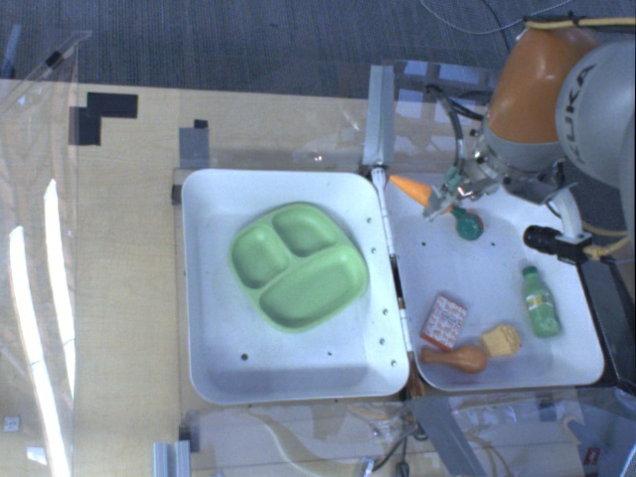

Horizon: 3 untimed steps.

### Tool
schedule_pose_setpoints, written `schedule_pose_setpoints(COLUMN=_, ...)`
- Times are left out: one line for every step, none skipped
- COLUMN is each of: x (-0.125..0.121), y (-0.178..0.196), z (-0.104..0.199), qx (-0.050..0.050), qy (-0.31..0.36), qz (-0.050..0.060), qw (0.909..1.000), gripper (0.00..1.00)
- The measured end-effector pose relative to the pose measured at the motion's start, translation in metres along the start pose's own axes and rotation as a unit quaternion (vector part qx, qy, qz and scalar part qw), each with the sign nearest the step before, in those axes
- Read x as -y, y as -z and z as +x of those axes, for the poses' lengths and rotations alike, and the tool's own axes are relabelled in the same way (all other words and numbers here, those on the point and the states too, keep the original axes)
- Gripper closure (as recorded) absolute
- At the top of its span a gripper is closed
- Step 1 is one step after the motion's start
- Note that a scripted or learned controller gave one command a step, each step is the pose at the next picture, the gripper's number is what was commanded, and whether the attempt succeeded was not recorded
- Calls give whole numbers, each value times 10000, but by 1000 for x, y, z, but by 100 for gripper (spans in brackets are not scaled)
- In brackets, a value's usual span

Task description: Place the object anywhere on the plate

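Orange carrot touching end effector.

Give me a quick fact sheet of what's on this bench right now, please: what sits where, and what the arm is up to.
left bin: holds a green divided plate, nothing on it
right bin: holds the loose items
far left corner: orange carrot
beside the carrot: small teal object
right side: green bottle, lying down
near edge: red-and-white packet, a brown drumstick-shaped piece, a tan block
gripper: low over the right bin, between carrot and teal object
task: not yet done
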State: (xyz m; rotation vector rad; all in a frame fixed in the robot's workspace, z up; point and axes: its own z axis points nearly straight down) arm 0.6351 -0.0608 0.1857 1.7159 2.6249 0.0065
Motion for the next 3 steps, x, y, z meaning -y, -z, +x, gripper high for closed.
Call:
schedule_pose_setpoints(x=15, y=0, z=71, qx=-7, qy=611, qz=10, qw=9981, gripper=100)
schedule_pose_setpoints(x=8, y=-1, z=137, qx=-11, qy=740, qz=14, qw=9973, gripper=100)
schedule_pose_setpoints(x=9, y=-1, z=136, qx=-12, qy=735, qz=15, qw=9973, gripper=0)
